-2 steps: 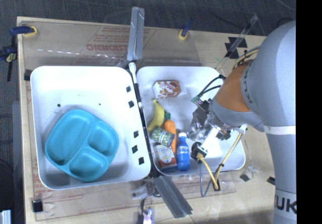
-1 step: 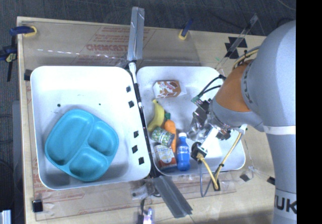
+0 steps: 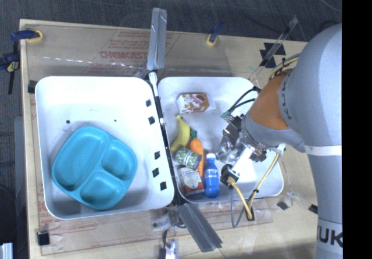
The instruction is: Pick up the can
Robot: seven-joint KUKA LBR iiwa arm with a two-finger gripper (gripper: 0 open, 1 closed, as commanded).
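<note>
The big grey arm (image 3: 317, 106) has white letters "KU" low down. The surface (image 3: 75, 42) has red writing that looks like "CHEMCAST". In the left bin (image 3: 46, 95) we see a blue plate (image 3: 93, 167). In the right bin (image 3: 221, 86) lie a banana (image 3: 183, 132), a blue bottle (image 3: 212, 177) and the can (image 3: 187, 158). The can is small and green with a shiny end. It lies on its side between the banana and the bottle. We cannot read its label. The gripper (image 3: 228, 148) is near the can, to its right. We cannot tell if it is open or closed.

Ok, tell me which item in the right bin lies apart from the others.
The brown-and-white packet, alone at the back; the banana, green can and blue bottle crowd together.
</note>
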